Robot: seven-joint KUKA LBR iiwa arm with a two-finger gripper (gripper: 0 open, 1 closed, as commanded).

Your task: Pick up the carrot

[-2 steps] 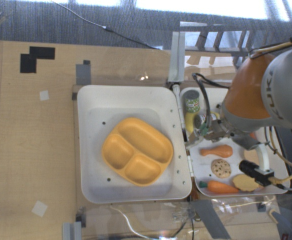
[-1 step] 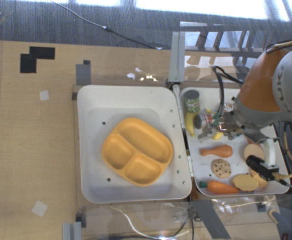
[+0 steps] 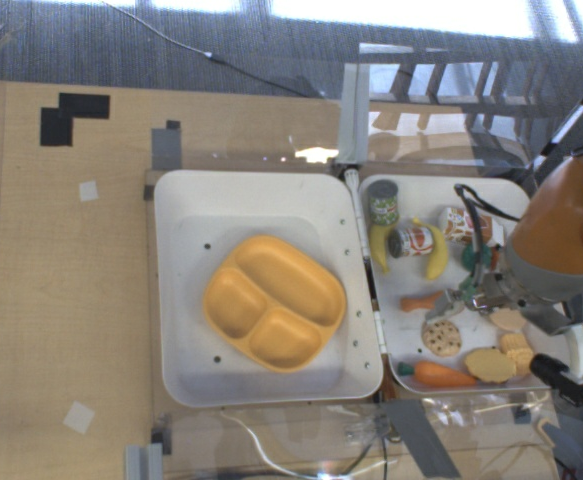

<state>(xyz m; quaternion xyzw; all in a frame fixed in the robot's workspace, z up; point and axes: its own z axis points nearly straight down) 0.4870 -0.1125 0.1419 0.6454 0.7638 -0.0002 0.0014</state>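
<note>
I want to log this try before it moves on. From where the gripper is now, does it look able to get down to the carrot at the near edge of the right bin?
Probably yes. The carrot lies uncovered along the right bin's near wall, with the gripper just above it. The cookie and cracker sit close by, so the wall and these neighbours may crowd the grasp.

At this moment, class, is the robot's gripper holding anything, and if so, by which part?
It cannot be told. The gripper sits low in the right bin, near the cookie, and its tips are too small to read. The carrot lies apart from it by the near wall.
</note>
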